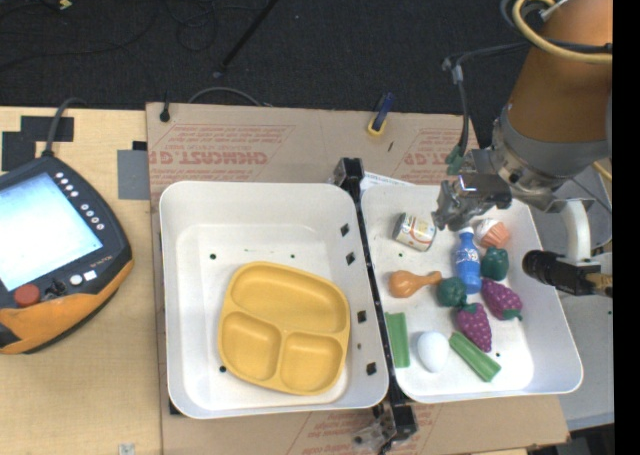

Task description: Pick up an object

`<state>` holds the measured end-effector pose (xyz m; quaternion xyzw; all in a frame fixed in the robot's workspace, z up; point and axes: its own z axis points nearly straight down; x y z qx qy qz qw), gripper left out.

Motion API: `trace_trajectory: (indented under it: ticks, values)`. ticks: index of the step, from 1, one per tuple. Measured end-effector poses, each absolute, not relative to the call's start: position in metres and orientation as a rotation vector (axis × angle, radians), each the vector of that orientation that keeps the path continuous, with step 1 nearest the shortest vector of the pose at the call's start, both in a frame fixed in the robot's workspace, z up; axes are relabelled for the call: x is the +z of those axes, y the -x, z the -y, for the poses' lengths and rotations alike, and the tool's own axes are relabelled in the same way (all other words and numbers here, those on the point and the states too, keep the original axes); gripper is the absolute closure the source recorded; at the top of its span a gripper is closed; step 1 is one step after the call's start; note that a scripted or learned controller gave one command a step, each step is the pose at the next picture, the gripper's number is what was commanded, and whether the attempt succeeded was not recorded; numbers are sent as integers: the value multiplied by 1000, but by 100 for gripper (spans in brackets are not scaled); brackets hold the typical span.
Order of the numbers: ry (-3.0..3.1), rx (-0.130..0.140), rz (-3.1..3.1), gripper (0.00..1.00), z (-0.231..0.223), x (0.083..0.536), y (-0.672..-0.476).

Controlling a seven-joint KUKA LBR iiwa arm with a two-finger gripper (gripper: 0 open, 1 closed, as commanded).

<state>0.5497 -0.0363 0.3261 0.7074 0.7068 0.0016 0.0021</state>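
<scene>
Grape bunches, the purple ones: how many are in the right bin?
2. One purple grape bunch lies near the bin's middle, beside the white egg. The other grape bunch lies to its upper right, below the blue bottle. More may hide under the gripper.

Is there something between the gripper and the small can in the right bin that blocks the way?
Nothing visible does. The gripper hangs over the right bin, just right of the small can, with bare bin floor between them. The blue bottle lies below the gripper, off that path.
</scene>
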Motion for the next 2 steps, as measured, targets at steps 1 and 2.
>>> trace_trajectory:
  ticks: [1, 2]
  values:
    - [-2219, 1, -2227, 100, -3, 362, -474]
    - [-2230, -13, -2223, 100, 27, 284, -475]
